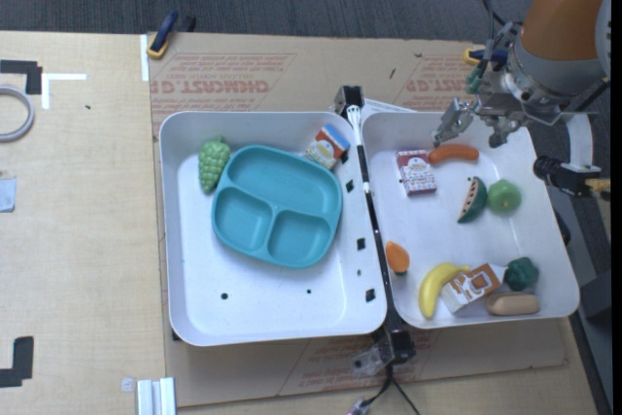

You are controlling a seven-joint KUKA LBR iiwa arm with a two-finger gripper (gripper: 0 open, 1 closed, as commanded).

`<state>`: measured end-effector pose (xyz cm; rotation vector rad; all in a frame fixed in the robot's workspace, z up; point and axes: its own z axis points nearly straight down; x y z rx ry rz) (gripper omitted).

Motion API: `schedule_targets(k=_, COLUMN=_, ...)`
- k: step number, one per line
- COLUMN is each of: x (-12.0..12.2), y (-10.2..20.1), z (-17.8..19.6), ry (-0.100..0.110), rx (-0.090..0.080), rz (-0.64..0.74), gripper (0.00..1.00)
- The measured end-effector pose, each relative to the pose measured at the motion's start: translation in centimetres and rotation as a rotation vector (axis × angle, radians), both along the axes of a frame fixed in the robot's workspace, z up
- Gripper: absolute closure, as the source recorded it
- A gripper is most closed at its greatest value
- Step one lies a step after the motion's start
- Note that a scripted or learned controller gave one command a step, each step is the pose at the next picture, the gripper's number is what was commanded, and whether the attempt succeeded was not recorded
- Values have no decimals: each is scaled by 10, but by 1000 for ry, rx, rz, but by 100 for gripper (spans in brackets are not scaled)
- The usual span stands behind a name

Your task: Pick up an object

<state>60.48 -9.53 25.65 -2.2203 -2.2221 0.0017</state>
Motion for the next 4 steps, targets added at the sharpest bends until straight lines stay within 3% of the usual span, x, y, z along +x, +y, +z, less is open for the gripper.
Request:
schedule_targets(k=1, x=15, y=36, z=-65, ry=0, rx=0, rz=0, gripper=0)
schedule_targets(k=2, x=24, y=-13, z=-160, ry=0, rx=0, rz=-4, gripper=0)
schedule_targets(k=3, x=24, y=-13, z=-150, ry=-1, rx=-1, rz=-7, gripper=100)
schedule_targets(k=4, x=24, y=-3, z=-31, ry=-2, rx=-1, rz=2, gripper=100)
